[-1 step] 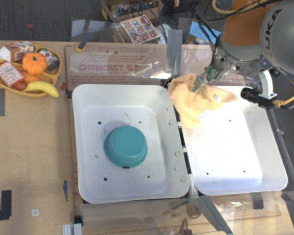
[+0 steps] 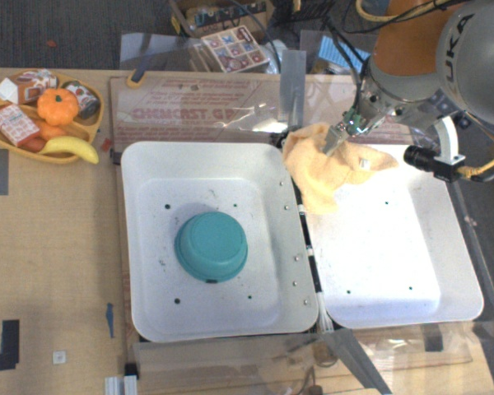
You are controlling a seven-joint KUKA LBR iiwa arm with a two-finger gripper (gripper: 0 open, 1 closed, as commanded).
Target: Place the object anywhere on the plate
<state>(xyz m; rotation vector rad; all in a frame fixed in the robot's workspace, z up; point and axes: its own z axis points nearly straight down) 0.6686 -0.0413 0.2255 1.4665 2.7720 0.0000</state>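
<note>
While my tool [image 2: 339, 138] sits on the yellow cloth [image 2: 333, 169] at the right bin's [image 2: 395, 262] far corner, can't tell its state. Teal plate [image 2: 212, 246] lies well off, in other bin. Risk: limp cloth snags divider or slips, w/ weak grip.

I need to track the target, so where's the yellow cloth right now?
The cloth lies at the far left corner of the right bin, draped over the divider beside the left bin, under the claw.
</note>
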